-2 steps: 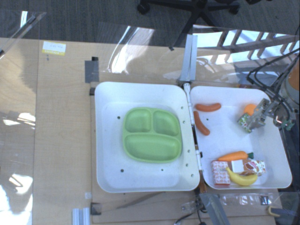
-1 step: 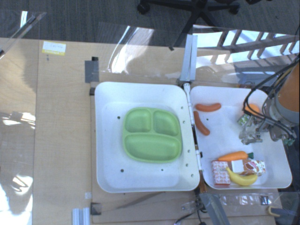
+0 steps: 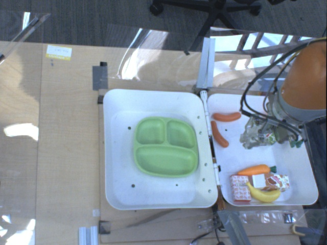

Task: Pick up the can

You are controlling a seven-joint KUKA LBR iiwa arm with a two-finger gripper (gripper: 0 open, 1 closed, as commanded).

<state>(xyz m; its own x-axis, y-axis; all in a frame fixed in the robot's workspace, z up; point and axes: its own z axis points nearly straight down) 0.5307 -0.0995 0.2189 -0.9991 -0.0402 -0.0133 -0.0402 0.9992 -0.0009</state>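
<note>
Hovering low in the right shallow white plastic bin (image 3: 306, 188), my gripper (image 3: 258, 136) is a tangle of grey metal; whether my fingers are parted or closed I cannot tell. No can identifiable; its place I cannot tell. Two smooth orange-red sausages (image 3: 223, 126) lie just left of me. Near the front: an orange carrot (image 3: 254, 170), a curved yellow banana (image 3: 262, 193), small printed cartons (image 3: 240, 188). Left bin (image 3: 117, 188): a glossy green three-compartment plate (image 3: 166, 146). Pale wooden bench (image 3: 61, 152).

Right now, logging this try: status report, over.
End effector down in right bin. Can unconfirmed, no grasp seen. Two sausages close alongside.
</note>
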